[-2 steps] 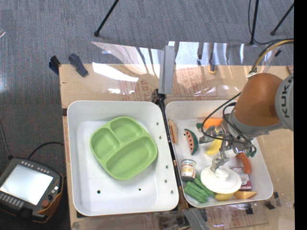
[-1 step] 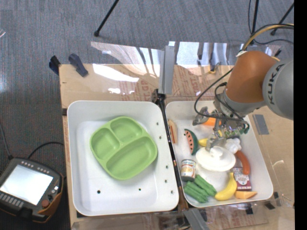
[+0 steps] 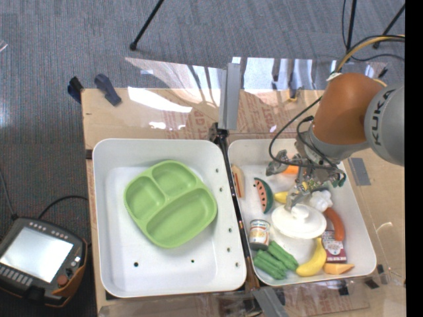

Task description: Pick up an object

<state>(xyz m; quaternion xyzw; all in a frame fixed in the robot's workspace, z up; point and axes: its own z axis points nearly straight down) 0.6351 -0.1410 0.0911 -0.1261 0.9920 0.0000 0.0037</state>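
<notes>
The arm (image 3: 370,117) is reaching in from the right and hanging its gripper (image 3: 305,180) low over the right bin (image 3: 367,240), just behind the white lidded pot (image 3: 299,224) that sits in the middle of the clutter. With the pot as landmark: a banana (image 3: 313,261) is lying at its front right, green beans (image 3: 276,259) at its front left, a small can (image 3: 259,233) touching its left side, a watermelon slice (image 3: 263,194) behind and left of it, and a sausage (image 3: 335,223) just to its right. The wrist is pointing steeply down, the orange band above it, cables trailing behind. How the jaws are standing cannot be told; dark metal and small toys are overlapping there, and nothing can be seen held between them.

To do this well, the arm should be settling on one free-standing item rather than the crowd beside the pot. The pot's knob or the yellow piece (image 3: 282,197) just behind the pot look the nearest candidates. Coming straight down and centred matters, since a glancing touch could shove neighbours together.
</notes>
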